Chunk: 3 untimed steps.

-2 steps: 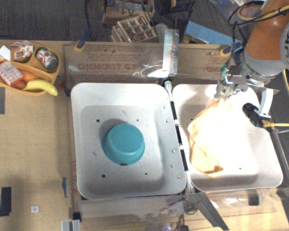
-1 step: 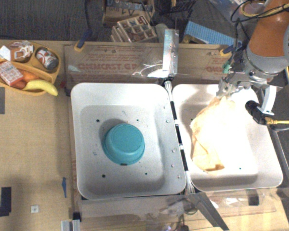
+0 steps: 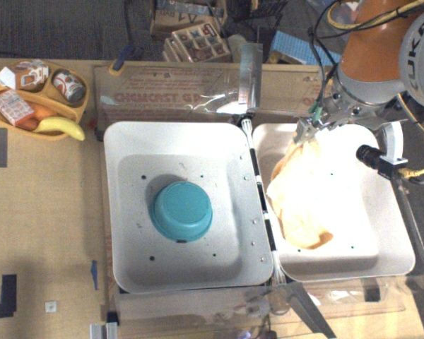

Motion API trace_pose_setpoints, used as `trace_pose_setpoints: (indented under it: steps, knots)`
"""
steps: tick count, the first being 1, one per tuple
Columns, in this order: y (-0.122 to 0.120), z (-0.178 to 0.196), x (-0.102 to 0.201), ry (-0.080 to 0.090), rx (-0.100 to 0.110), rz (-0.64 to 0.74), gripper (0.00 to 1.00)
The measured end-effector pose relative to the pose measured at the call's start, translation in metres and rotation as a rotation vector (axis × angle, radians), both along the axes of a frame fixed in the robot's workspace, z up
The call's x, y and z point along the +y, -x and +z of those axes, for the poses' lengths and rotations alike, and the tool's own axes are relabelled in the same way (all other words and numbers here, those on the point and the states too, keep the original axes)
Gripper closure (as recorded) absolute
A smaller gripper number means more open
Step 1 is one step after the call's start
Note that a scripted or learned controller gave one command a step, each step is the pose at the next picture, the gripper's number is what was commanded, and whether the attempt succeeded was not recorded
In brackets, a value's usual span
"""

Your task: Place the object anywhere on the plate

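Note:
The plate (image 3: 182,210) is a round teal dish in the middle of the left bin (image 3: 127,154). The object (image 3: 300,203) is a pale yellow, floppy sheet with an orange-brown lower edge. It lies in the left half of the right bin (image 3: 389,260), washed out by glare. Its top is drawn up into a narrow peak that ends at my gripper (image 3: 306,128), near that bin's back edge. The fingers are shut on that peak, while the sheet's lower part still rests on the bin floor. The plate sits well to the left of the gripper.
A ridge (image 3: 258,189) divides the two bins. A yellow tray (image 3: 35,101) of toy food with a banana sits at the far left on the bench. A black fitting (image 3: 371,155) projects over the right bin's right side. Clutter and cables lie behind the bins.

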State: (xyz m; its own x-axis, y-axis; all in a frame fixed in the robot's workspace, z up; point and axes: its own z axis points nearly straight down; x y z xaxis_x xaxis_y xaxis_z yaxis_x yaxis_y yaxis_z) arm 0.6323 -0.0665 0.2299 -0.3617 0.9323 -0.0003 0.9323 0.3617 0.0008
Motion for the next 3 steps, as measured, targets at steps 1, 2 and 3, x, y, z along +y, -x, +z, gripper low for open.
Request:
trace_pose_setpoints:
  steps: [1,2,3]
  knots:
    - [0.005,-0.005,0.058,0.000,0.000,0.399,1.00]
    - [0.015,-0.014,0.105,0.000,-0.001,0.797,1.00]
    - [0.024,-0.005,0.152,0.002,-0.006,1.193,1.00]
